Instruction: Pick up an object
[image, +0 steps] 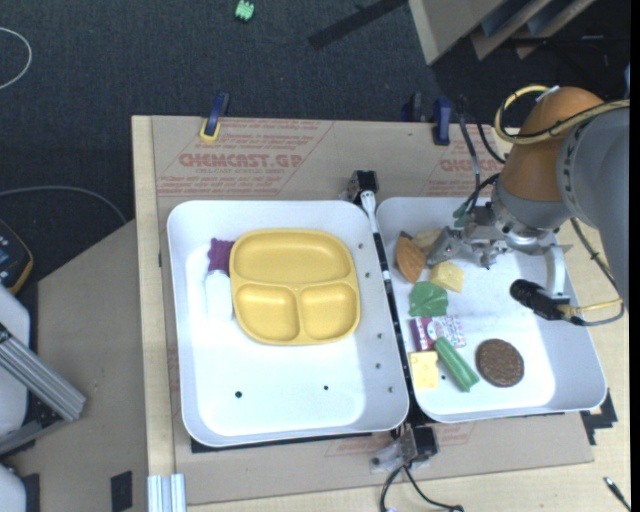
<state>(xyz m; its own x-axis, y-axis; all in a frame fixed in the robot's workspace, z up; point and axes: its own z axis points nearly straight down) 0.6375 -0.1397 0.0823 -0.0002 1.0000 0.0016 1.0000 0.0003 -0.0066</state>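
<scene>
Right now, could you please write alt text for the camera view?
A grey robot arm's tool hovers over small food toys in the right white bin, near a tan bread-shaped piece. The left white bin holds a yellow divided plastic tray.

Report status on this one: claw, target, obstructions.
Claw low over right bin, grip state unclear. Nothing seen held. Tan piece and pale yellow block crowd beneath it.
</scene>
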